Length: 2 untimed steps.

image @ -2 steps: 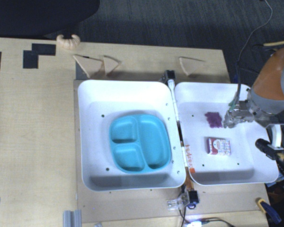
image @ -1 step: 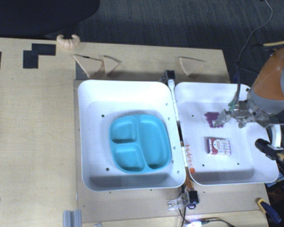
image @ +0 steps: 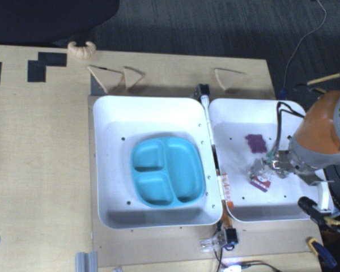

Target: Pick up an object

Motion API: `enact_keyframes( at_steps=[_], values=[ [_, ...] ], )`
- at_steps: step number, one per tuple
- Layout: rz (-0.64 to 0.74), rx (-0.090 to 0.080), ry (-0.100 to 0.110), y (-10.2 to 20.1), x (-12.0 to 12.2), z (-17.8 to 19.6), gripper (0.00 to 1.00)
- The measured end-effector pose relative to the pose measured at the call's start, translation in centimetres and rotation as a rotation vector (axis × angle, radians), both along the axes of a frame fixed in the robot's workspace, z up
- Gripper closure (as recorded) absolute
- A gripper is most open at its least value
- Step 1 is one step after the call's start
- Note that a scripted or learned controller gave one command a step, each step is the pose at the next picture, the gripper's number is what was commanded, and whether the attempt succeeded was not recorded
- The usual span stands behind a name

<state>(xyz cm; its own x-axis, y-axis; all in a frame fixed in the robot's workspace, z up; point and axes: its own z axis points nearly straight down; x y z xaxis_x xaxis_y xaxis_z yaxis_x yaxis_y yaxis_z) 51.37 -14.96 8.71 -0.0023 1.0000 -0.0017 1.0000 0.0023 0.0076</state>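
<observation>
The gripper point(image: 264, 168) reaches into the right bin point(image: 238, 120) from the right side of the camera view, low over the bin floor. Its metal end is small and blurred, so I cannot tell how it is set or whether anything is caught in it. Behind it, the arm's orange band point(image: 323, 126) sits over the bin's right rim.

In the right bin, a small purple object point(image: 255, 142) lies on the white floor, up and slightly left of the gripper, close to it but apart. A second small item, a pale piece with a reddish-purple edge point(image: 260, 183), lies just below the gripper; whether the two touch cannot be made out.

The left bin point(image: 110, 152) holds a turquoise divided tray point(image: 168, 170) with three compartments, lying flat and slightly turned near the middle of the bin floor. Its compartments show nothing but the tray's own colour.

The two bins stand side by side on the light wooden table point(image: 34, 163), their inner rims meeting along a dark divider strip point(image: 208, 132).
</observation>
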Motion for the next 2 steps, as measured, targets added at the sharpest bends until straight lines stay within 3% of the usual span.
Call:
enact_keyframes(
  at_steps=[1,2],
  values=[
    [0.001,-0.001,-0.006,0.0,0.2,1.2,1.00],
    [0.003,0.003,0.004,10.6,-2.6,11.6,1.00]
  ],
)
